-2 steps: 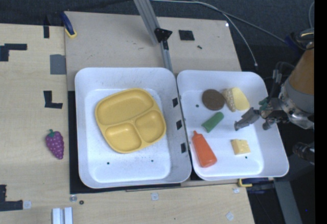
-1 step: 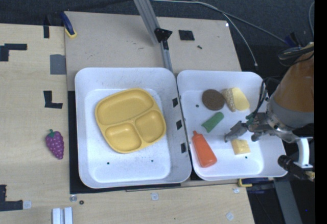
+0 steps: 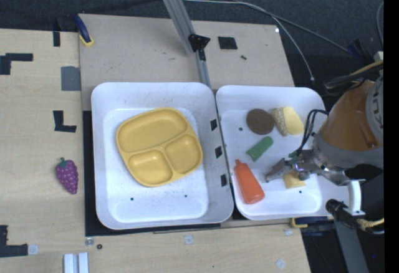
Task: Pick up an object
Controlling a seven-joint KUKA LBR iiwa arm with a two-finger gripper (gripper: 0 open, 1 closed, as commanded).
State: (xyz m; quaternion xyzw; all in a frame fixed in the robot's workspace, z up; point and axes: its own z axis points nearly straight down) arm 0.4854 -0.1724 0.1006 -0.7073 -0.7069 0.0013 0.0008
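Gripper low in the right bin, nothing lifted yet.

The gripper [image 3: 282, 169] sits down inside the right bin [image 3: 269, 95], its dark fingers [image 3: 274, 171] spread apart with nothing between them. A small yellow block [image 3: 294, 181] lies just beside the fingers, toward the arm; the orange bottle [image 3: 248, 182] is near on their far side, and the green piece [image 3: 259, 148] just above. No grasp is made; closing on an object and lifting remain.
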